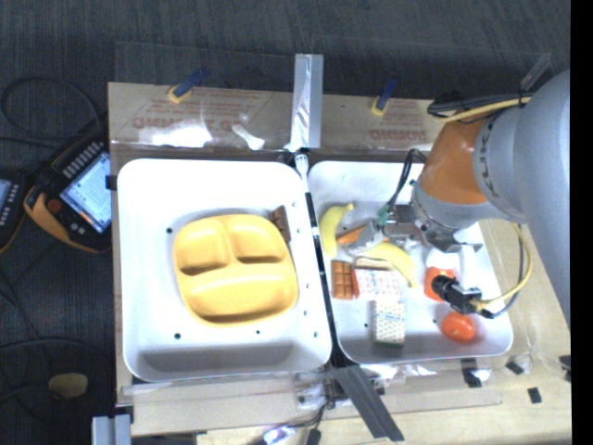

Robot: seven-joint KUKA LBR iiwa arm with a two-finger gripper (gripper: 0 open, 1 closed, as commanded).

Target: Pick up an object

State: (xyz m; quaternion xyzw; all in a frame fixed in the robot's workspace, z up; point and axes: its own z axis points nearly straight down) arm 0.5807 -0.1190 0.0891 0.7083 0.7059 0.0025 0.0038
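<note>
Reaching into the right bin

Your arm [519, 156] hangs over the right bin [496, 341]; its tool [384, 233] sits low among two bananas [332, 225], a brown bar [344, 279] and a box [386, 311]. Whether it stands wide or narrow, I cannot tell. Left bin [139, 341] carries a yellow tray [236, 265].

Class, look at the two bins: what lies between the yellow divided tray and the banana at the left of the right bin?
In the camera view, the bins' adjoining white walls lie between the yellow tray and the banana; a small brown item sits beside the tray.
</note>
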